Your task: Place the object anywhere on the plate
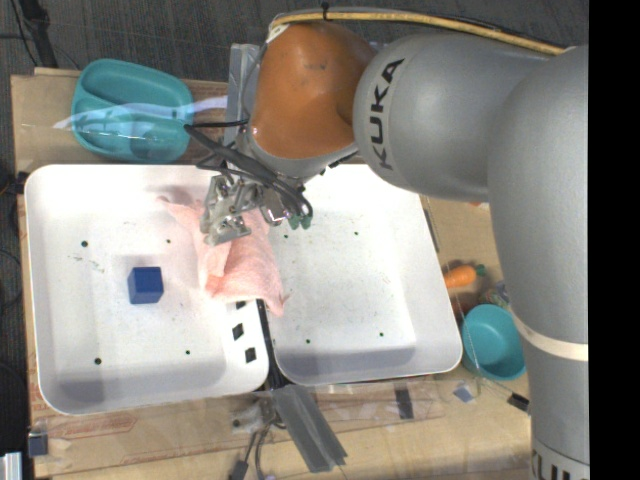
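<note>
- A teal container (130, 108) lies on the bench (460, 230) beyond the far rim of the left bin (60, 218). It is outside the work area and plays no part in this step.
- The blue cube (145, 284), which I take to be the task's object, sits on the floor of the left bin. It is apart from the plate and nothing grips it.
- The pale pink plate (240, 268) lies to the cube's right, against the wall where the two bins meet. Its outline is blurred, so its exact edge is hard to read.
- The claw (232, 216) hangs over the far part of the plate, not over the cube. I cannot tell whether it is released or clenched, and no object shows in it.
- Judged from this, the cube is not yet picked up. To do it well, the claw should travel left, centre squarely over the cube, descend straight and close on two flat faces.
- The cube should then be carried high enough to pass the plate's edge and set near the plate's middle.
- The right bin (360, 298) is nearby, so a release too far right would miss.
- A small orange item (460, 275) and a teal bowl (492, 340) rest on the bench further right.
</note>
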Robot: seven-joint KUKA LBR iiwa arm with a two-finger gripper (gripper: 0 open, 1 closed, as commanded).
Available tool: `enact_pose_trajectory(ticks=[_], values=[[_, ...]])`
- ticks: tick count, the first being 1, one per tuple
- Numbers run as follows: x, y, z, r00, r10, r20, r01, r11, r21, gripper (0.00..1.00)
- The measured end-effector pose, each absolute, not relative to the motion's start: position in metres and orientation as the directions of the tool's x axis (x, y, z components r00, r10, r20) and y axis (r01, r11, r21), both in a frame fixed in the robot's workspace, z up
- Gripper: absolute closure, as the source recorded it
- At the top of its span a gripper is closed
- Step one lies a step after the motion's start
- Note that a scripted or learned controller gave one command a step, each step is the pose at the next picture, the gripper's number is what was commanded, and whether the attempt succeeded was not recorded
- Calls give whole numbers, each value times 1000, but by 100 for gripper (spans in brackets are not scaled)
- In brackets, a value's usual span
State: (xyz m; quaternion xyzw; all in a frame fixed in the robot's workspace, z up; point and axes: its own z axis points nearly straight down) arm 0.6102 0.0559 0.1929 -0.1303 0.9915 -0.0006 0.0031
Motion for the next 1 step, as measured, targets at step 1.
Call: enact_pose_trajectory(ticks=[1], values=[[549, 78, 190, -998, 64, 4, 64, 998, -1, 100]])
